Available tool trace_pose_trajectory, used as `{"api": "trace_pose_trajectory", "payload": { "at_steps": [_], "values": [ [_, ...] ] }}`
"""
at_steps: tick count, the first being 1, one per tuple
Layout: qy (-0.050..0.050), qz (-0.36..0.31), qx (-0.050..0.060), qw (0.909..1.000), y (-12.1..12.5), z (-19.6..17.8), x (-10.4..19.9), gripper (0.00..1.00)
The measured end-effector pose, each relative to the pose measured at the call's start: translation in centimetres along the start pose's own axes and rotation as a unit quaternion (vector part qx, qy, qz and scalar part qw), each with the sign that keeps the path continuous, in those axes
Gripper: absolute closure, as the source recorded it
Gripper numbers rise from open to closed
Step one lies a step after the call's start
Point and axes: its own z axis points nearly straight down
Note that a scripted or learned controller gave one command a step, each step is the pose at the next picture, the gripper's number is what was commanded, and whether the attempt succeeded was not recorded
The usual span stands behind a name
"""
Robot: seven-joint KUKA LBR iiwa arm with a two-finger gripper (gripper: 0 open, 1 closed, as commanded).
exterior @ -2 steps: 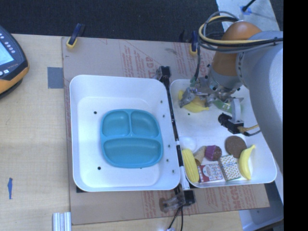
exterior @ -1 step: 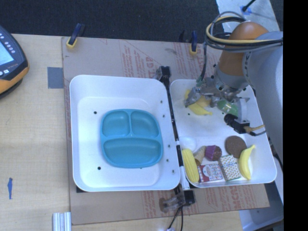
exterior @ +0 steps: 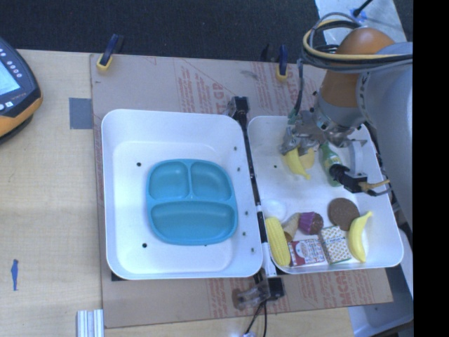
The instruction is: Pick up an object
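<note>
Yellow plastic toy food (exterior: 300, 163), likely light, stiff and slippery, is lying just beneath the claw (exterior: 303, 146), whose opening I cannot tell.

A blue plate (exterior: 191, 202) is seen in the middle of the left bin (exterior: 119, 135). Over the right bin (exterior: 263, 135), the gripper (exterior: 300, 146) is placed at a yellow piece (exterior: 300, 163). Along that bin's near wall, corn (exterior: 277, 241), two cartons (exterior: 320, 248) and a banana (exterior: 359, 234) are lined up.
</note>
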Motion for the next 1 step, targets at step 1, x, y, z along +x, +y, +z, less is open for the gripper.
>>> {"api": "trace_pose_trajectory", "payload": {
  "at_steps": [1],
  "values": [
    [0.000, -0.001, -0.009, 1.0000, 0.25, -9.60, 5.63, 1.00]
  ]
}}
